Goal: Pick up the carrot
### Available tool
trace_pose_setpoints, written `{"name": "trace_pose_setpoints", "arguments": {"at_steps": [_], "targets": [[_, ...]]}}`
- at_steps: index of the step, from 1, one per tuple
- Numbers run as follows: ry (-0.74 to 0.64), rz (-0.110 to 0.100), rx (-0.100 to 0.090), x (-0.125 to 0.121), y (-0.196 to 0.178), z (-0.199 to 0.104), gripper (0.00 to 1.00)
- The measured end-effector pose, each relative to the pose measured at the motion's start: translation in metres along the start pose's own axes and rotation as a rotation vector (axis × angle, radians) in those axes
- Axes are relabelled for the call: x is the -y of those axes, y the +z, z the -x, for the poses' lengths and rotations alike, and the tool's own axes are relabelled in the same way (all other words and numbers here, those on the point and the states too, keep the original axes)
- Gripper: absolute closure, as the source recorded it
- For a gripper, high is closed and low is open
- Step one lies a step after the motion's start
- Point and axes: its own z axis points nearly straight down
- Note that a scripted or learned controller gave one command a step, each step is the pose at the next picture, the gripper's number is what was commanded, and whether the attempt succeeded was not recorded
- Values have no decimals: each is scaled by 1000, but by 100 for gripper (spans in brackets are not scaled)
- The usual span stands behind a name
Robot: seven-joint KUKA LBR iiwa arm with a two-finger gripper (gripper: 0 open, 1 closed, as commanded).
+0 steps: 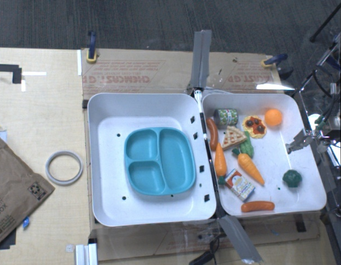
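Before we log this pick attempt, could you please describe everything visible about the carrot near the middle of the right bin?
The orange toy carrot with a green leafy top looks like smooth moulded plastic, tapering to a blunt tip. It lies flat on the floor of the right white bin, tilted diagonally: green top toward the upper left, tip toward the lower right. Its leaves meet the triangular pizza slice above; the small printed carton lies just beside its lower left, contact unclear. The gripper sits apart, to its right.
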Motion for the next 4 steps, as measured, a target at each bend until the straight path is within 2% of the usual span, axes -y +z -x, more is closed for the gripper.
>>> {"name": "trace_pose_setpoints", "arguments": {"at_steps": [1, 2, 3, 4], "targets": [[-129, 0, -1, -13, 113, -86, 0], [-210, 8, -2, -34, 158, -79, 0], [-207, 8, -4, -35, 149, -79, 100], [-350, 2, 1, -25, 62, -110, 100]]}}
